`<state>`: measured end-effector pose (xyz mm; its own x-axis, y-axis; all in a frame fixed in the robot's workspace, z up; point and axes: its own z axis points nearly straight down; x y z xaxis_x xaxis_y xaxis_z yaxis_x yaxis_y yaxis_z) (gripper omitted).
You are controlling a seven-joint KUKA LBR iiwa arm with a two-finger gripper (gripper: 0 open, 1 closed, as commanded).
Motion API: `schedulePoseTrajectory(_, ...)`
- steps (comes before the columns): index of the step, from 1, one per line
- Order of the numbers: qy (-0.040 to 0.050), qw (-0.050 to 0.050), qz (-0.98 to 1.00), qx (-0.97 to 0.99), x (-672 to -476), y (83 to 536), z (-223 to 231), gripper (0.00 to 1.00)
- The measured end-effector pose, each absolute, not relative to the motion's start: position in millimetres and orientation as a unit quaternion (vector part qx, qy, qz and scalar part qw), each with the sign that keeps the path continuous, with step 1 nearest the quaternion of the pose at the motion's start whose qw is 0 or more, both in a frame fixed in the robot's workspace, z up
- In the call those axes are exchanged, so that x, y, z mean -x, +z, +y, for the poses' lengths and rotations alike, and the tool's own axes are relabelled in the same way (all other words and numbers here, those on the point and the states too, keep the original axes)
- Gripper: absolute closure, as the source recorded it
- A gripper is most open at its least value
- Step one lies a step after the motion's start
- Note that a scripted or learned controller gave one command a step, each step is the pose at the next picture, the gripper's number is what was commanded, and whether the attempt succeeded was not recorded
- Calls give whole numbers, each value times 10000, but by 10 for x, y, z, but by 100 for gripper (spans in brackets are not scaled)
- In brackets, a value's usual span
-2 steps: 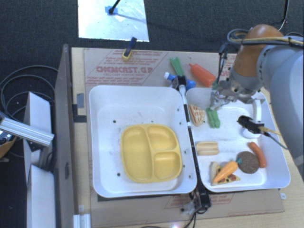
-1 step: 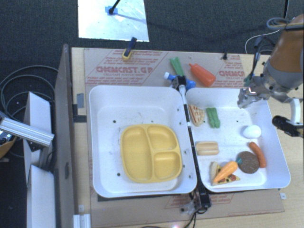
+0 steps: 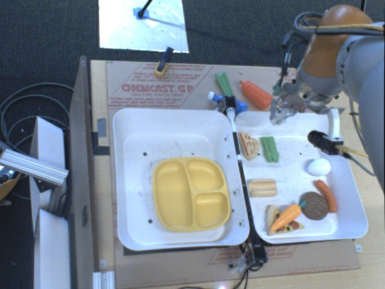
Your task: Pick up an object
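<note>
Gripper (image 3: pixel 281 114) hangs over the far rim of the right bin (image 3: pixel 352 218), upper right of frame.
Can't tell how the jaws stand from here. Green beans (image 3: pixel 269 149) lie just below it, orange carrot (image 3: pixel 256 95) just outside the rim, egg (image 3: pixel 319 166) further right.

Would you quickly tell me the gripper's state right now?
Gripper: cannot be told; it hangs over the far edge of the right bin.
</note>
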<state>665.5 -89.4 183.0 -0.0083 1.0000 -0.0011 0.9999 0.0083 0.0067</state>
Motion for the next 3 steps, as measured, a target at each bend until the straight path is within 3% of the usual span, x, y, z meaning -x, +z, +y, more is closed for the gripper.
schedulePoseTrajectory(1, 9, 13, 7087, -7055, -6634, 1832, -919, 0)
schedulePoseTrajectory(2, 2, 39, 7075, -7067, -6588, 940, -919, 0)
schedulePoseTrajectory(3, -11, -6, 7067, -7076, -6294, 837, -1144, 0)
